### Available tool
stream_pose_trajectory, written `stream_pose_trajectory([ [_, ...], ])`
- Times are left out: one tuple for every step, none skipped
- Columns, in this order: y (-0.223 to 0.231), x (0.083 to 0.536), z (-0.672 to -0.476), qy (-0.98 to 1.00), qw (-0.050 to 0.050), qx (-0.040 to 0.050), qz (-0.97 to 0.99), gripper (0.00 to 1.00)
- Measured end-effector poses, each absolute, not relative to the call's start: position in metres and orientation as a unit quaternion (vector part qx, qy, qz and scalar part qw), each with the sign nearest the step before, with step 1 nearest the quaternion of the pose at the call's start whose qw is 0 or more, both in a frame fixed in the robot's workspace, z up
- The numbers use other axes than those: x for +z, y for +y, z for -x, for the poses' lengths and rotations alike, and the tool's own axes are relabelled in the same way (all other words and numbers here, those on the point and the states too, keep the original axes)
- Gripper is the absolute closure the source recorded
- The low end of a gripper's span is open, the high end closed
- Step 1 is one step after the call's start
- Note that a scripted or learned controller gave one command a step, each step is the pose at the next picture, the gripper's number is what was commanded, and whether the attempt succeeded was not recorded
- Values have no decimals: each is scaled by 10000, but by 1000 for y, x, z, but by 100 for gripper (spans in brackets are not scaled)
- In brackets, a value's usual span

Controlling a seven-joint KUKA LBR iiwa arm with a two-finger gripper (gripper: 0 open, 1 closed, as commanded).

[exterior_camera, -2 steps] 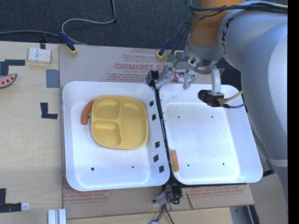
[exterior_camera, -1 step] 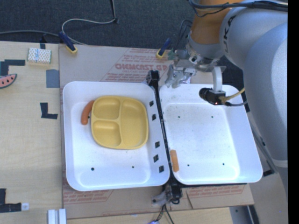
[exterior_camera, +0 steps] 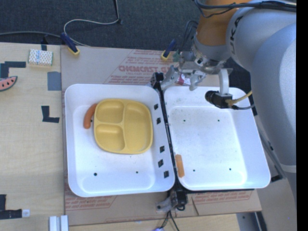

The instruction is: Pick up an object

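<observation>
My gripper (exterior_camera: pixel 183 80) hangs over the far rim of the right bin (exterior_camera: pixel 250 177), close to the divider between the bins. A small pink object (exterior_camera: pixel 181 80) shows between its fingers, and the gripper is shut on it. In the left bin (exterior_camera: pixel 77 177) lies a yellow divided plate (exterior_camera: pixel 123 126) with an orange sausage-shaped piece (exterior_camera: pixel 88 116) against its left side. A second small orange piece (exterior_camera: pixel 179 165) lies at the left wall of the right bin.
The grey arm and its orange band (exterior_camera: pixel 216 13) fill the upper right. A black cable plug (exterior_camera: pixel 216 98) hangs over the right bin's far corner. Blue clips (exterior_camera: pixel 70 43) and cables lie on the cardboard behind the bins.
</observation>
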State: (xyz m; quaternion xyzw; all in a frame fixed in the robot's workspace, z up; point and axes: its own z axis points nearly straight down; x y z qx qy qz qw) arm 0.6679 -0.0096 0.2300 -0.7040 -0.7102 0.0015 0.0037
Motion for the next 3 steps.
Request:
stream_pose_trajectory([
  [-9,239,-668,-7105,48,11,7037,100],
  [-9,239,-668,-7105,46,14,7037,0],
  [11,363,-669,-7077,-8,-3,7065,0],
])
